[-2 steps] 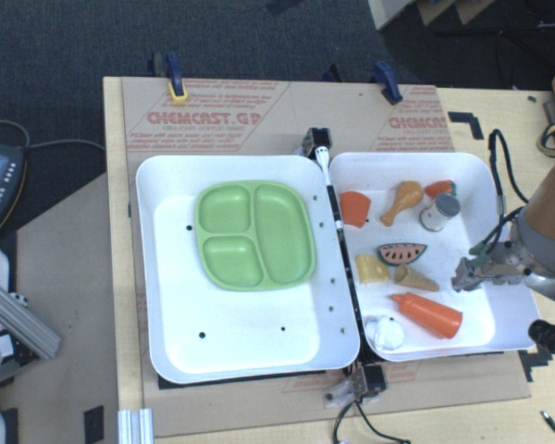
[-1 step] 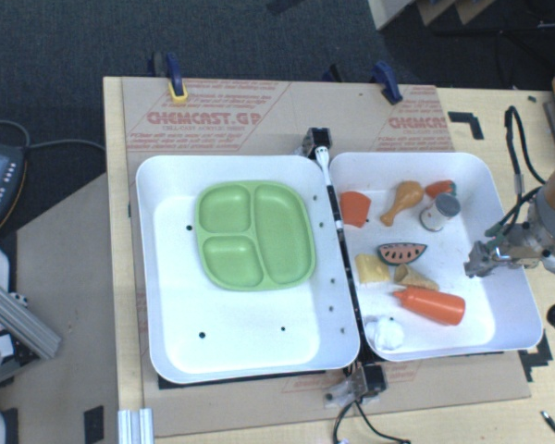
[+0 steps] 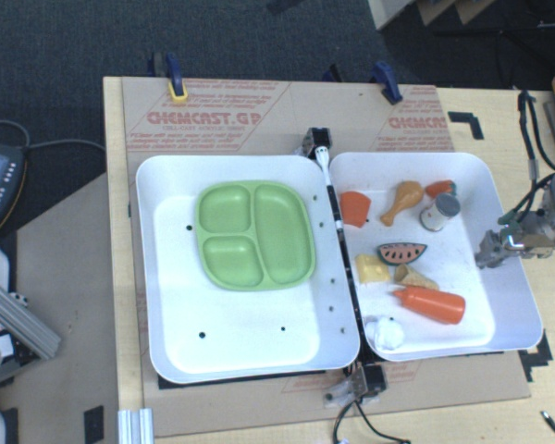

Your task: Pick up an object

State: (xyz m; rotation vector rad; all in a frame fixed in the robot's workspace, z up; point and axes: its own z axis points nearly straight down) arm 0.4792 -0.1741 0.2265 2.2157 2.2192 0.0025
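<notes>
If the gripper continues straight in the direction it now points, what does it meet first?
The gripper points left over the right bin. Likely the watermelon slice comes first, with bare floor between; its height above the bin is unclear.

the two white bins (image 3: 166, 340) look like smooth moulded plastic with a slight sheen. the green divided plate (image 3: 256, 235) is matt plastic, evenly coloured. under the bins the tabletop (image 3: 129, 128) is pale board partly covered with brown printed paper, dull and flat. the toy foods look like plastic: the orange bottle (image 3: 433, 303) is glossy, the drumstick (image 3: 402, 200) and watermelon slice (image 3: 402, 252) duller. the small can (image 3: 439, 209) has a greyish metallic-looking top
</notes>
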